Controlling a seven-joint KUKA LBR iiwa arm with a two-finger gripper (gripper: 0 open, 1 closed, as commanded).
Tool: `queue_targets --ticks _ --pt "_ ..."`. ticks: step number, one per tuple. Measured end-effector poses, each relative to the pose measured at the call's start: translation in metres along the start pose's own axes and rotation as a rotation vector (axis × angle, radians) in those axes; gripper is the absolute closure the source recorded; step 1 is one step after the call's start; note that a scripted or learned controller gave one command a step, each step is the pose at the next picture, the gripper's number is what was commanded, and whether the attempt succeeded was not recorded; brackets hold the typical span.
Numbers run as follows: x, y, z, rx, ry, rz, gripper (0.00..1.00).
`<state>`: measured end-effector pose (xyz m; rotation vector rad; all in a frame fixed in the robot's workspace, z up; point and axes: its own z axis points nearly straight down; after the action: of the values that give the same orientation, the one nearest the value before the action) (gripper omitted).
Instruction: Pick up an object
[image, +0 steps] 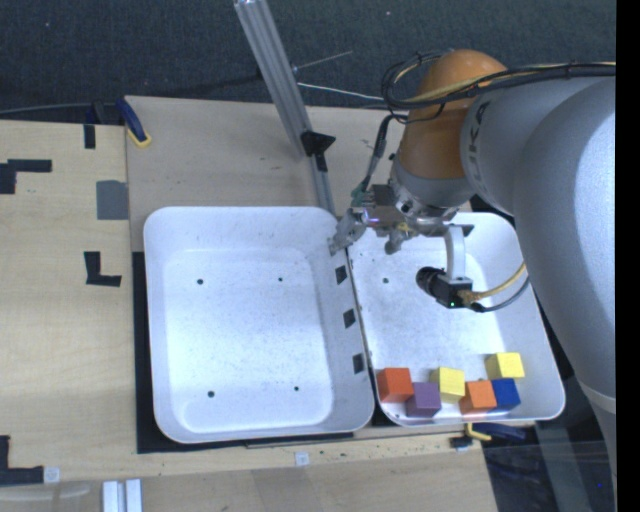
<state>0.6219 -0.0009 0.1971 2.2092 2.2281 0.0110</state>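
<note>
Gripper hangs over the top-left corner of the right bin, close to the divider, and nothing shows between its fingers. Whether it is spread or pressed together, I cannot tell. Blocks sit clustered along the bin's bottom edge, well apart from the tool, down and a bit right. Orange block looks nearest. Left bin lies alongside.
</note>
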Motion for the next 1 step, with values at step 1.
queue_targets --ticks 1 --pt "-0.0047 -0.0024 0.0054 0.010 -0.003 0.006 0.00"
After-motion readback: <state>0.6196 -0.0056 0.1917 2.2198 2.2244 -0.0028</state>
